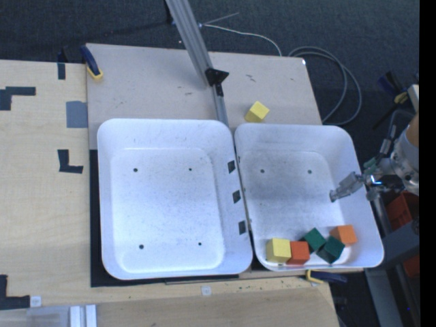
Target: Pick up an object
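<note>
You will find the arm [409,145] entering at the right edge, beside the right bin [340,138]. Its gripper [351,186] extends leftward over that bin's right rim, one grey finger [344,188] pointing down-left above the bin floor, nothing gripped.

the floor of the right bin [286,182] is left open across its far and middle parts. its near edge is crowded by a yellow block [278,249], an orange-red block [299,252], two green blocks [323,244] and an orange block [345,234], packed close against the wall. the left bin [163,196] is unobstructed. a slanted metal pole [194,36] is set beyond the bins.
</note>
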You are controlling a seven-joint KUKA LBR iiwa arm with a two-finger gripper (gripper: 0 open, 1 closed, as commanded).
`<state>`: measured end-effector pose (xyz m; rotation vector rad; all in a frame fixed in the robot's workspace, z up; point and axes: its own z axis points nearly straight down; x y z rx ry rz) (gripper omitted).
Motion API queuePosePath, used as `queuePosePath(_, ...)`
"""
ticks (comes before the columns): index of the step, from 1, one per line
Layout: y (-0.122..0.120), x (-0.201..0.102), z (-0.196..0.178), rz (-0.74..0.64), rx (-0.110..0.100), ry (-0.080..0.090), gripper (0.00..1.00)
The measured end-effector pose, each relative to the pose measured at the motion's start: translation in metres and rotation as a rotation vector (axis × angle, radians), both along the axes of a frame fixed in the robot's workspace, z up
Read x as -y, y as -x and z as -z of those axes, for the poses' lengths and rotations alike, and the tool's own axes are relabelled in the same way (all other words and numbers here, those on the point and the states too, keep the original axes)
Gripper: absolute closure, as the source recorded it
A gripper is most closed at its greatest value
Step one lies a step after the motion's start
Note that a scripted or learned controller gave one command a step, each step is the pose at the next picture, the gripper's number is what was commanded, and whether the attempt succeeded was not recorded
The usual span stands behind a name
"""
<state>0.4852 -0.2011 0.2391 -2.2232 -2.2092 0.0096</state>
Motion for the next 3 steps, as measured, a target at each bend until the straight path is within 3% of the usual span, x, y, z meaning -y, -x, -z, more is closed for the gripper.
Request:
queuePosePath(1,-0.074,-0.028,0.151,-0.009,0.006,0.001,0.0)
queuePosePath(2,-0.045,-0.023,0.041,-0.006,0.015,0.003,0.0)
queuePosePath(3,-0.097,-0.144,0.048,-0.017,0.01,-0.002,0.0)
